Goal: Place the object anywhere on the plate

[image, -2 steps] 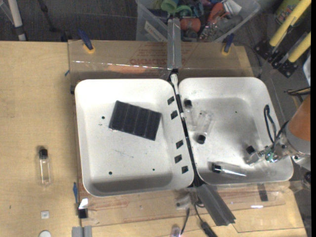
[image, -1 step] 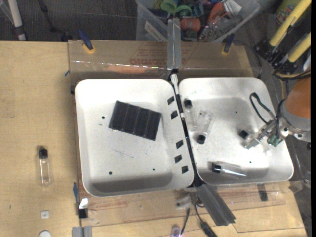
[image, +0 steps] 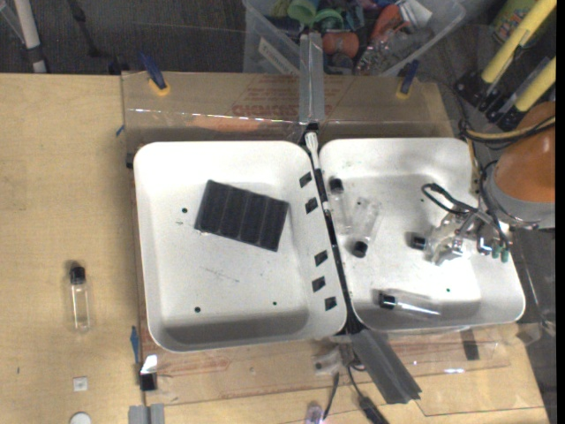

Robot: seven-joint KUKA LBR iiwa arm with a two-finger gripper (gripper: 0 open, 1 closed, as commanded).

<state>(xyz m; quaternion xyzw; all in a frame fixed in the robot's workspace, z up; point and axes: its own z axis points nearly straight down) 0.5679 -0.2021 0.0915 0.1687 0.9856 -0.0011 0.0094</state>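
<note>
The dark ribbed plate (image: 242, 215) lies in the left bin (image: 159, 321), long axis running 10 to 4 o'clock. In the right bin (image: 503, 303), clear vials — one (image: 362, 219) near the divider, another, black-capped, (image: 408, 304) lying toward 6 o'clock. The gripper (image: 446, 244) hovers at 3 o'clock of them, the plate far to its 9 o'clock. Which vial is meant is unclear — glare blurs the claw, so its state I cannot tell.

Matt black ribbed plate (image: 242, 215), glossy white bins (image: 159, 237)
</note>
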